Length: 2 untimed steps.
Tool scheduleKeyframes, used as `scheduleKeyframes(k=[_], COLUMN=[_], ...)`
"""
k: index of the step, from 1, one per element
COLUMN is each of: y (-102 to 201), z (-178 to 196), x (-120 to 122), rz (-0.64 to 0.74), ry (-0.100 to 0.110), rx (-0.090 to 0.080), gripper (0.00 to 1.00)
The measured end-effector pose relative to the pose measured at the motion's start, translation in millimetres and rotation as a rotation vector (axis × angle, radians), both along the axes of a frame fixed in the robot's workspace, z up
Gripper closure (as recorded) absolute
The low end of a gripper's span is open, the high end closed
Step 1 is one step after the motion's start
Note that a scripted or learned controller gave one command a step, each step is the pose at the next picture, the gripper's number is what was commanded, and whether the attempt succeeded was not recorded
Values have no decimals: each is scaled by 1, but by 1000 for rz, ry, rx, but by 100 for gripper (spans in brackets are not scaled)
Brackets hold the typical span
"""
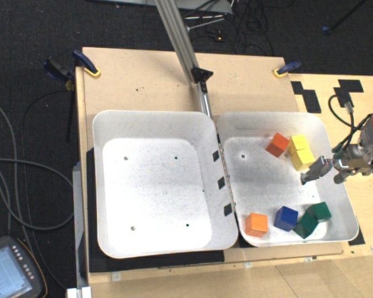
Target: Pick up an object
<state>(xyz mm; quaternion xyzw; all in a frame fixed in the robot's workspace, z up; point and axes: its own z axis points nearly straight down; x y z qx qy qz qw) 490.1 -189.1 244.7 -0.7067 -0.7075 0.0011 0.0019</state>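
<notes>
Blocks are all in the right bin; we count six: an orange one and two yellow ones, and, bunched toward its far right corner, then another orange one, a blue one and two green ones, and, strung along its near edge. Left bin carries none of them.

Gripper sits over the right bin's right edge, between the yellow pair and the green pair. Two dark fingers are spread apart with nothing between them, so we read it as released, no grasp. Height above the bin floor is hard for us to judge from this slanted view.

We judge this as the approach step: nothing is picked and no target is committed that we can see. Closest candidate is the nearer yellow block, just beside the left finger.

Next move as we see it:
- shift toward the far edge to centre the spread fingers over that yellow block, or toward the near edge for the greens
- descend until the fingers straddle one block only
- clench, then lift

Risks we'd flag: the two yellows touch or nearly touch, and the orange one sits just beside them, so a finger may land on a neighbour or wedge between them. Same problem with the green pair, which overlap from this angle. The blue block has more clearance around it, so it looks like the cleaner pick.
</notes>
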Motion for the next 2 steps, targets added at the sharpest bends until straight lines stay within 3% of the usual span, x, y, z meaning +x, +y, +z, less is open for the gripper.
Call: scheduleKeyframes(k=[1,2], y=[0,8], z=[2,-59], x=[1,4], rz=[-1,-1], ry=[-4,2], rx=[-1,1], gripper=[0,0])
